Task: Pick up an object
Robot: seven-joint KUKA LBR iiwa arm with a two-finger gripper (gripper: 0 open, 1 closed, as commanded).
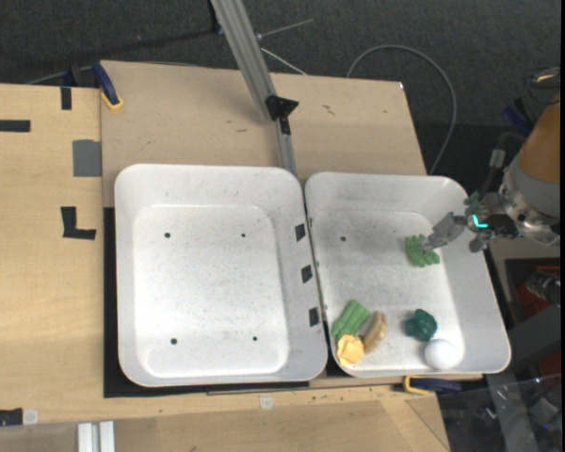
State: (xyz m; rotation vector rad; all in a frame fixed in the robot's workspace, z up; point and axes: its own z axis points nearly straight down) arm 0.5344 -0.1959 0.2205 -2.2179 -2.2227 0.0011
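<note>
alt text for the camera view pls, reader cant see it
A grey arm reaches in from the right, its tool low over the right bin beside a light green toy. Near that bin's front edge lie a green ridged piece, a tan piece, a yellow piece, a dark green toy and a white ball.

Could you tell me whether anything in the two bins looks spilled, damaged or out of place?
Nothing stands out. The toys all lie inside the right bin: a light green piece by the claw, and a white ball among others near the front.
</note>
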